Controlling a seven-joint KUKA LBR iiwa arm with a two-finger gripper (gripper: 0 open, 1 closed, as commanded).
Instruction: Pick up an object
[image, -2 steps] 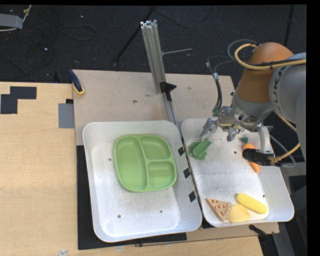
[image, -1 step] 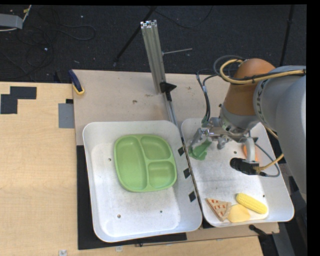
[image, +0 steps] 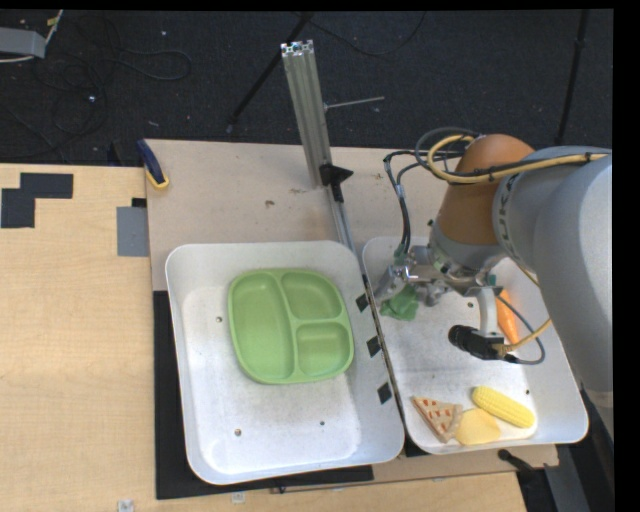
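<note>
My gripper (image: 408, 287) is low in the right bin (image: 440, 360), near its left wall at the back. A small green object (image: 402, 307) lies right under and just in front of it, touching or nearly touching the gripper. An orange carrot (image: 508, 318) lies to the right, partly hidden by the arm. Near the bin's front sit a corn cob (image: 503, 406), a yellow piece (image: 478, 429) and a pizza slice (image: 436, 414).
The left bin (image: 200, 420) holds a green divided plate (image: 291, 325). A metal post (image: 308, 110) stands behind the bins. The divider between the bins runs just left of the gripper.
</note>
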